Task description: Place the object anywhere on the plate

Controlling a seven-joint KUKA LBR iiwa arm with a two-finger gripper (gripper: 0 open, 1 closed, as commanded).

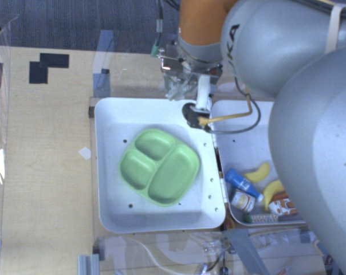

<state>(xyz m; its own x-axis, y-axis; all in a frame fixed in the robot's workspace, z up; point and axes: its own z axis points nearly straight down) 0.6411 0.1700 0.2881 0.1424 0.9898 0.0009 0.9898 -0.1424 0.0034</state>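
Tool (pixel 179 87): over the left bin's (pixel 102 171) far rim; whether wide or narrow, cannot tell.
Plate (pixel 160 167): green, three compartments, in the left bin.
Candidate objects: blue bottle (pixel 239 181), banana (pixel 259 172), can (pixel 243 200), all in the right bin (pixel 242 145).
Handling: probably grasp one squarely, lift it over the shared rim, release low over a compartment.
Writing: "KA" on arm (pixel 259 39); labels illegible.

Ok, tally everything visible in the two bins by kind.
Green plate: 1
Blue bottle: 1
Yellow bananas: 2
Small can: 1
Red-and-white packet: 1
Total: 6, though the arm covers part of the right bin.
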